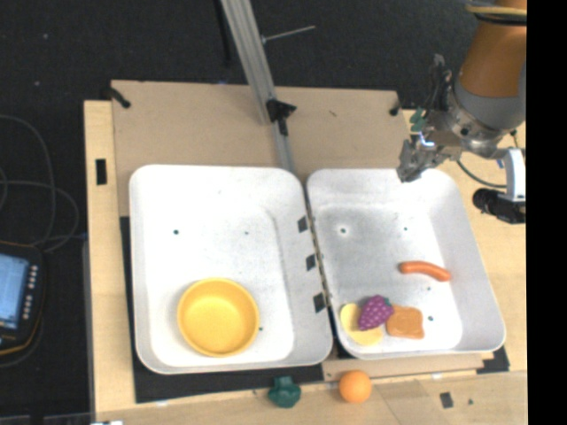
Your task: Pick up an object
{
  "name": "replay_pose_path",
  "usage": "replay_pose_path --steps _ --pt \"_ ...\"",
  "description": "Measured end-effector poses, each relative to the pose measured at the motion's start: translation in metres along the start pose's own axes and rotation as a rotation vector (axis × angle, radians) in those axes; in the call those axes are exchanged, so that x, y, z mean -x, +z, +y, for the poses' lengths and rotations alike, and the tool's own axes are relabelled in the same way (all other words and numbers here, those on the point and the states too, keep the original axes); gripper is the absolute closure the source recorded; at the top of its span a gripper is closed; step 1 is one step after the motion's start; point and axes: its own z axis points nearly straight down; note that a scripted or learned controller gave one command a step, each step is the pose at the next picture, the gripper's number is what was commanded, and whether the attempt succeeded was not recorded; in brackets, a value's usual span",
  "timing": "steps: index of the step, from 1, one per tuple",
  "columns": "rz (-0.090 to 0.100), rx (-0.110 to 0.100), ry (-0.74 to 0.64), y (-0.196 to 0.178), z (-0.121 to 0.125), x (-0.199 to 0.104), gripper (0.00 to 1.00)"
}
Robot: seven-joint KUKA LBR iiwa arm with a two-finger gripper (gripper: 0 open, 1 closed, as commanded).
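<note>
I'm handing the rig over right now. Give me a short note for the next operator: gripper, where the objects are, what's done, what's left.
Gripper: over the far rim of the right bin, nothing seen in it.
Right bin, near end: carrot, purple grapes on a yellow piece, orange-brown piece.
Left bin: yellow bowl.
On the bench, in front of the bins: orange ball, green item.
Done: nothing picked.
Left: descend, grasp, lift one object.

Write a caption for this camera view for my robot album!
Robot claw hovers over the right bin's far edge, above a carrot, grapes and bread; yellow bowl waits left.
</note>
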Motion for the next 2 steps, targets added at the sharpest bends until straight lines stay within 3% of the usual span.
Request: replay_pose_path --steps 2 --pt "-0.001 -0.001 0.004 0.027 -0.017 -0.091 1.0"
